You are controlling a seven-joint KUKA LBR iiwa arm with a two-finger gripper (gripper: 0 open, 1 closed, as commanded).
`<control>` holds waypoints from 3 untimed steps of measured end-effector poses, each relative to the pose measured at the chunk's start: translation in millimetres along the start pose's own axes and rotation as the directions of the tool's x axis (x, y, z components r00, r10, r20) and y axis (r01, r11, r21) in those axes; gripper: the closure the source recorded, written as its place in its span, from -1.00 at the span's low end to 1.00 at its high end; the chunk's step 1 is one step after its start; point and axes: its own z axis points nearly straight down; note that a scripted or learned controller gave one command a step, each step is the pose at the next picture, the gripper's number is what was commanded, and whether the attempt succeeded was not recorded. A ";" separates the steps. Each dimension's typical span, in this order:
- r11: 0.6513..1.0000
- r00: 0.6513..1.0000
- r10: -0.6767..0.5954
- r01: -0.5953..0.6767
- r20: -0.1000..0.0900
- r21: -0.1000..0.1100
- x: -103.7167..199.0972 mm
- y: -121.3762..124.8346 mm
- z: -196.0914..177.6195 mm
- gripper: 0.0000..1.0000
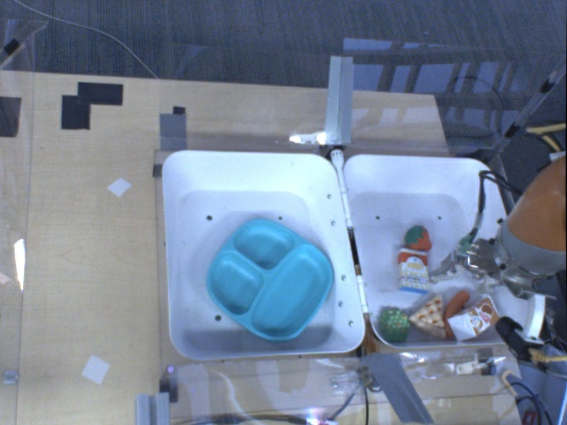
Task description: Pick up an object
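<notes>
End effector seemingly above right bin's toys.

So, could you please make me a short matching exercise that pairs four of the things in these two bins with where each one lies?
Things:
1. blue divided plate
2. green toy
3. small carton
4. gripper

Places:
A. near left corner of the right bin
B. over the right side of the right bin
C. middle of the left bin
D. middle of the right bin, below a red and green toy

Pairs: 1-C, 2-A, 3-D, 4-B
</notes>
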 end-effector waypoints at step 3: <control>0.944 0.944 -0.329 0.329 0.002 -0.005 81.0 -7.5 -1.1 -1.00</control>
